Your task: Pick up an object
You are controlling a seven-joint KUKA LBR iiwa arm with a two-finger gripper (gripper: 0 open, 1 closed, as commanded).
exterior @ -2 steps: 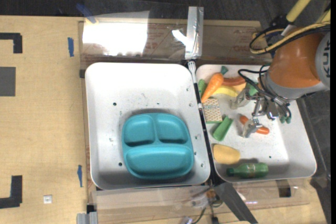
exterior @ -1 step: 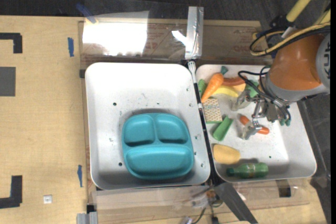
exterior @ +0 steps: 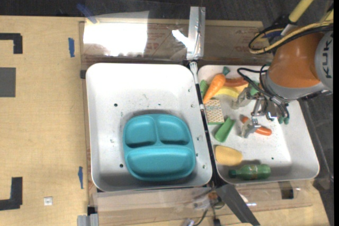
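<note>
The right bin (exterior: 298, 141) holds several toy foods: an orange carrot (exterior: 213, 86), a yellow banana (exterior: 229, 92), a tan waffle square (exterior: 213, 113), a light green stick (exterior: 224, 128), a yellow lump (exterior: 228, 154) and a dark green cucumber (exterior: 249, 170). My gripper (exterior: 252, 125) hangs low over the middle of this bin, just left of a small red-orange piece (exterior: 264, 132). That piece lies partly under the gripper's metal parts, and I cannot make out whether they touch.
The left bin (exterior: 106, 82) carries a teal divided plate (exterior: 158, 145). A clear plastic sheet (exterior: 137, 34) lies behind the bins. Cables (exterior: 267, 34) loop above the orange wrist band (exterior: 296, 63) at the right. Bare bin floor lies right of the gripper.
</note>
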